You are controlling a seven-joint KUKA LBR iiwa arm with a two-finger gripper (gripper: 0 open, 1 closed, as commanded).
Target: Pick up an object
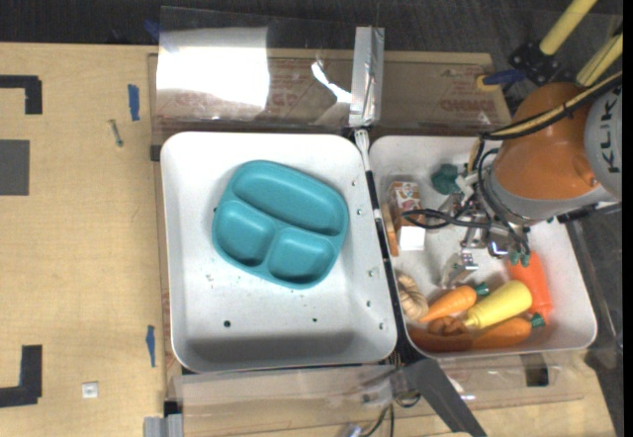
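A: Camera view first. We see two white bins on the wooden surface (pixel 69 227): the left bin (pixel 188 306) holds a teal divided plate (pixel 280 220), lying flat near its middle.

B: And the right bin (pixel 579 311)?

A: That is where we find the small things. Along its near edge lie a yellow corn cob (pixel 502 304), an orange carrot (pixel 450 303) just left of it, and another orange vegetable (pixel 499 332) beneath them, all crowded together and touching. A small brown packet (pixel 405 198) sits near the bin's left wall, and a teal piece (pixel 450 175) lies further back.

B: Where do we place the arm?

A: The arm (pixel 544 163) (orange band plainly visible) reaches in from the right over the right bin. The gripper (pixel 473 252) hangs above the bin's middle, just behind the corn cob and carrot.

B: Is it holding anything?

A: We cannot tell how the gripper stands; it is a tangle of metal and cables from this angle, and we see no object clearly in it.
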